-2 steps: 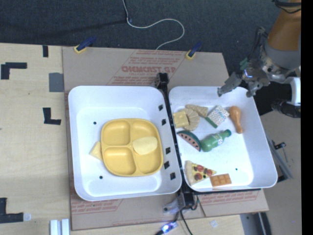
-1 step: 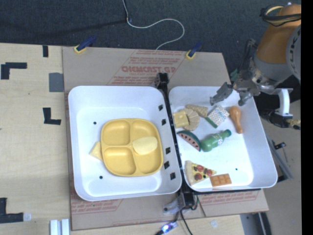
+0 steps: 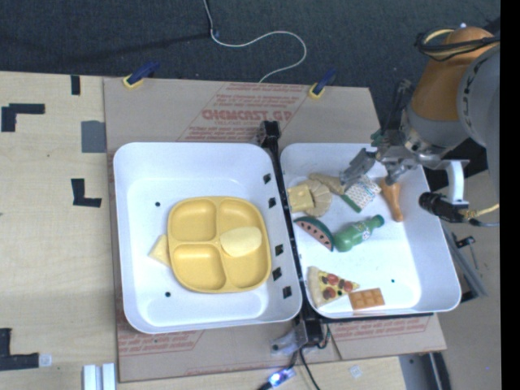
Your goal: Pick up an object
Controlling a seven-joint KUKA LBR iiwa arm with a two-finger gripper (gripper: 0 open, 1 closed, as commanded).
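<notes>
Jaws [image 3: 375,169] spread apart above the packet [image 3: 361,193]; crowded by the carrot [image 3: 393,201], they might slip off.

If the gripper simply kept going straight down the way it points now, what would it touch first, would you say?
Most likely the small speckled packet lying just below the gripper in the right bin, with the carrot close beside it; depth is hard to judge from this slanted view.

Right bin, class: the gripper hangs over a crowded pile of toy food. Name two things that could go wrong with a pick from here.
1. The gripper sits above a tight cluster: the carrot lies right beside a small packet, so the grasp might catch two items or neither.
2. The green bottle lies on its side next to the watermelon slice; a nudge could roll it away.
</notes>
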